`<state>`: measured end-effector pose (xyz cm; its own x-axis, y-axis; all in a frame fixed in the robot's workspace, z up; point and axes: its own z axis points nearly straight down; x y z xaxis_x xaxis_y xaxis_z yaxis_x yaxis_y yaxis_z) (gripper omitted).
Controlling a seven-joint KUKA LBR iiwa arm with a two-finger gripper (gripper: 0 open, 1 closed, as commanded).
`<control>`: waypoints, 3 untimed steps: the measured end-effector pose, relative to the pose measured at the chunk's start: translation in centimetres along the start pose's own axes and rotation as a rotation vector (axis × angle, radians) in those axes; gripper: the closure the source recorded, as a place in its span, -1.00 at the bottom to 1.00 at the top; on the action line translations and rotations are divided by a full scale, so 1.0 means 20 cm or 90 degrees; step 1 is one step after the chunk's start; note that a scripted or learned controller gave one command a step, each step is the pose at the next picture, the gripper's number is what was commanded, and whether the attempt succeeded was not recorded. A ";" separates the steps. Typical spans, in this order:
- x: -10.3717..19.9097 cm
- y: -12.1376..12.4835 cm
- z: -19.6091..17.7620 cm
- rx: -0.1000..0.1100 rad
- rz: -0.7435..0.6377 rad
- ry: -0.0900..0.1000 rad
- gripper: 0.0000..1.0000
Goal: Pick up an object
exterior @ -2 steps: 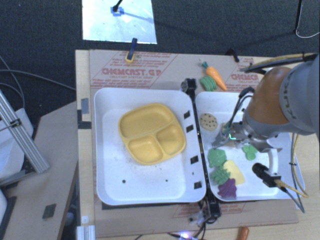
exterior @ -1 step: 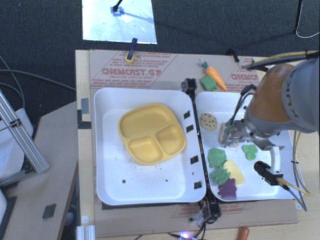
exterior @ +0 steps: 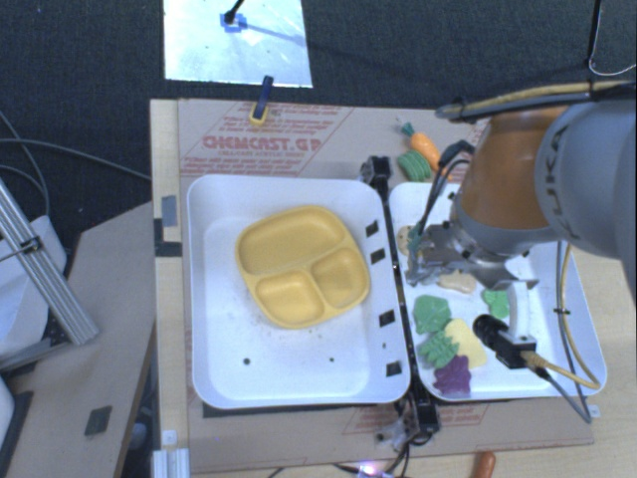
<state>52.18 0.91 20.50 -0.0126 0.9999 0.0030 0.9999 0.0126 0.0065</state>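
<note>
The target looks to be the tan piece (exterior: pixel 459 282) in the right bin (exterior: pixel 587 342), lying just under the gripper (exterior: pixel 430 259), though which toy the arm (exterior: pixel 528 182) means to take is a guess. Whether the gripper is spread or pinched, I cannot tell. Just below the tan piece sit green pieces (exterior: pixel 432 315), a yellow one (exterior: pixel 464 342) and a purple one (exterior: pixel 453 374), crowded together. A good pick means coming straight down on one piece, clear of neighbours. Left of it, the yellow divided tray (exterior: pixel 301 265) fills the left bin (exterior: pixel 214 366).
</note>
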 end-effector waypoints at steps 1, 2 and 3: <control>-0.19 -0.18 -0.35 0.000 0.009 -0.002 1.00; 0.19 -0.17 -0.30 0.004 0.001 0.000 1.00; 0.26 -0.16 -1.09 -0.009 0.003 0.001 1.00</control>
<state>48.82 5.98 42.32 -0.0085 1.0000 0.0044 0.9998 0.0084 0.0206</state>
